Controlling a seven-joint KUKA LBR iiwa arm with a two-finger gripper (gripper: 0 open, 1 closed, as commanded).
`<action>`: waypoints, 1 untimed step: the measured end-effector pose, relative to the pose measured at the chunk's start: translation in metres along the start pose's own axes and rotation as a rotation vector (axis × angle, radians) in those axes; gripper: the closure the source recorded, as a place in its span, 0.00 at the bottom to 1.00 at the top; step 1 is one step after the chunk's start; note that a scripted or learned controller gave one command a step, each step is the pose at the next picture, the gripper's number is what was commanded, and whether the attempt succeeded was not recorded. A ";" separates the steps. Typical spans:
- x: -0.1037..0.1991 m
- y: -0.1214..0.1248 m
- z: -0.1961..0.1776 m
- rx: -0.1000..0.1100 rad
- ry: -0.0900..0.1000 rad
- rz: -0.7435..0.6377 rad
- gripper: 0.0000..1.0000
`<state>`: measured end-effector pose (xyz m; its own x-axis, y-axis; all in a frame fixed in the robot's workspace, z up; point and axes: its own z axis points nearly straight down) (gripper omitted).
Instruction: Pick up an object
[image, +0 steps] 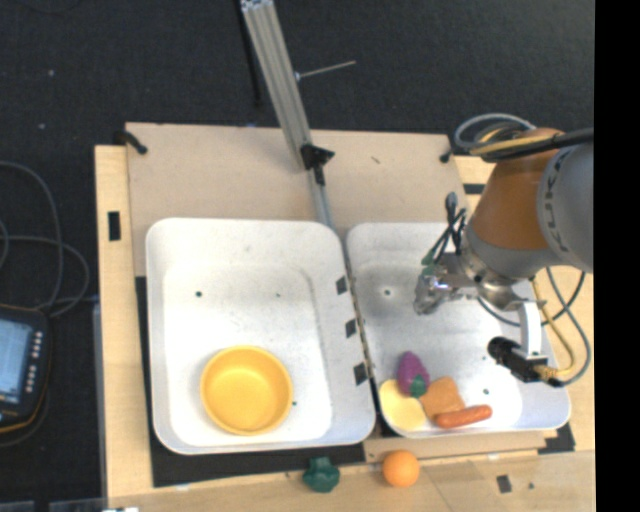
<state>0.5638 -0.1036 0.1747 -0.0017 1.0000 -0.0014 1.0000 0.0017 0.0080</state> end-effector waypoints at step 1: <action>-0.004 0.003 -0.064 -0.001 -0.001 -0.001 1.00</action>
<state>0.5668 -0.1075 0.2388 -0.0031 1.0000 -0.0023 1.0000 0.0031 0.0091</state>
